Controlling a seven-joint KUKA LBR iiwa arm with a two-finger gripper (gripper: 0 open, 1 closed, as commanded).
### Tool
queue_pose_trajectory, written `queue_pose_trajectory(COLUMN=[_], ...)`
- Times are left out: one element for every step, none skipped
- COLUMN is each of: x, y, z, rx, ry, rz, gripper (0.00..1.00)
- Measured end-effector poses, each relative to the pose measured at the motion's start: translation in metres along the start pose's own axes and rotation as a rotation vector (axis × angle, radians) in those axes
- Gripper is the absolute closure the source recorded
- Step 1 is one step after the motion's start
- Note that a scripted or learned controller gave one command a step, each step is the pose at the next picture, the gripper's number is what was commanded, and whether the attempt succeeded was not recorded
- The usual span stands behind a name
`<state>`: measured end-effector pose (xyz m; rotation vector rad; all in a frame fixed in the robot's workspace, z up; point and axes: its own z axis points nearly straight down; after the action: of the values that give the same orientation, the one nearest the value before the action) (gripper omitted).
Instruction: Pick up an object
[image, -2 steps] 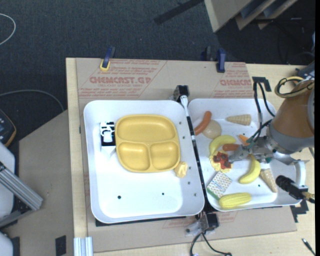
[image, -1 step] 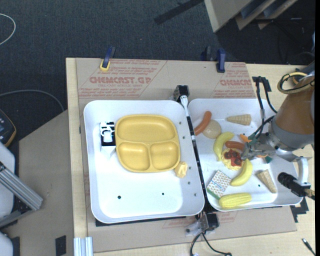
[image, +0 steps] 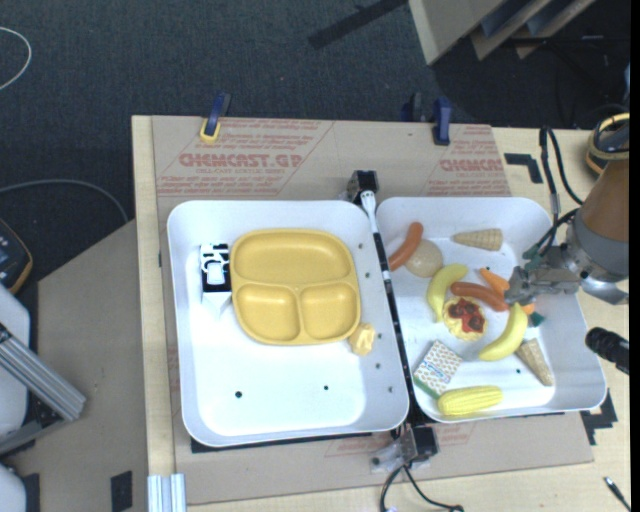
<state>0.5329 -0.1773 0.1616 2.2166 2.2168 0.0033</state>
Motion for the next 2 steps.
queue_pose_trajectory(x=[-0.004,-0.004], y=[0.0,0.001], z=[-0.043,-0.065], rx=[0.001,0.001], ry=[0.0,0.001], rz=[-0.001,-0.001], gripper=[1.0,1.0])
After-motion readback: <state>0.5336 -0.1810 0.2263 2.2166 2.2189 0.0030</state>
